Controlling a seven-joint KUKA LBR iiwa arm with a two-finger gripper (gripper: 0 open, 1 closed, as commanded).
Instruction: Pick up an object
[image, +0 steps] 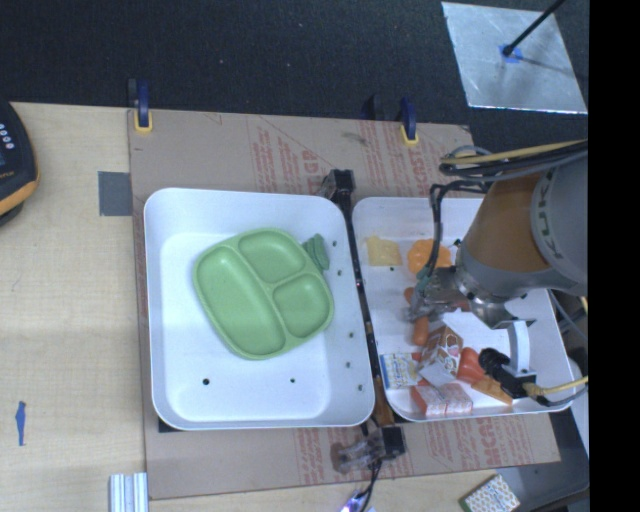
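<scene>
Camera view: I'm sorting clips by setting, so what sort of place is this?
Probably a robot lab bench for grasping trials: two white bins on clamped cardboard, a green divided plate, and a robot arm over assorted small objects.

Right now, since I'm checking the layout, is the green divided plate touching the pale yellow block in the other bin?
Apart. The camera view shows the green divided plate in the left bin and the pale yellow block in the right bin, both rims between them.
</scene>
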